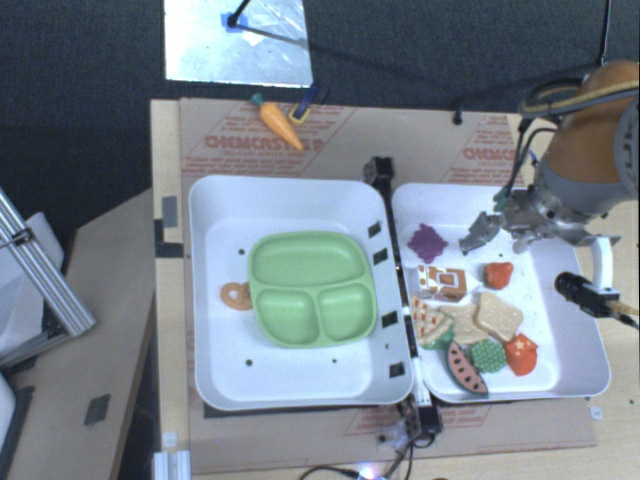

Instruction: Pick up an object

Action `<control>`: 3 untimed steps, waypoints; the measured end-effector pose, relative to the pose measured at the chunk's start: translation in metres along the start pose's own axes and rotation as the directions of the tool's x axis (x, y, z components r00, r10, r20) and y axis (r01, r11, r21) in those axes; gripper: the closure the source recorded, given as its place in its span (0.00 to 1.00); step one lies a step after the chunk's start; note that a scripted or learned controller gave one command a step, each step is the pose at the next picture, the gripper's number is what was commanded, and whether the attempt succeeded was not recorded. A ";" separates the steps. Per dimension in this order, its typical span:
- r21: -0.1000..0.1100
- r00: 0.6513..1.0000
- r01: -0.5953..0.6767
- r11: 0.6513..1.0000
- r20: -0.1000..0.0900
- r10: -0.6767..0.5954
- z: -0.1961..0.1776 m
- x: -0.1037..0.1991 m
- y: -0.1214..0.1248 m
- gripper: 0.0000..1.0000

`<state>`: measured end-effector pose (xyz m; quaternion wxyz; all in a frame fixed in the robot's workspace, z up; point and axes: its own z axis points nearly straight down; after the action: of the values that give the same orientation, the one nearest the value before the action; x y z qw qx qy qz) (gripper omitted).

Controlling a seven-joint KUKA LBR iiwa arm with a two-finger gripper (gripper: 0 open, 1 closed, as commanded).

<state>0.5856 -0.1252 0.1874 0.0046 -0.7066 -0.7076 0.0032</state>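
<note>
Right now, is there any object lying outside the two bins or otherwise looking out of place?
Yes. A toy carrot lies on the cardboard behind the left bin, outside both bins, while most toy food sits in the right bin. A small pretzel-like piece rests on the left bin's floor beside the green tray, not in it.

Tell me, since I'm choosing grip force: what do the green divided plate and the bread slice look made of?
Green divided plate: probably moulded plastic, matte with a soft sheen, uniform colour and rounded compartment edges. Bread slice: looks like toy plastic or foam, flat tan face with paler crust; which one is unclear.
</note>
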 end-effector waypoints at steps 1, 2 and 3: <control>-0.012 1.000 0.002 1.000 0.002 -0.002 -0.007 0.000 0.003 0.00; -0.009 1.000 0.000 1.000 0.001 0.000 0.043 0.002 -0.007 0.00; -0.035 1.000 0.003 0.999 0.006 -0.003 0.079 -0.002 0.000 0.00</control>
<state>0.5847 -0.1266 0.1087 -0.0098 -0.7055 -0.7087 -0.0070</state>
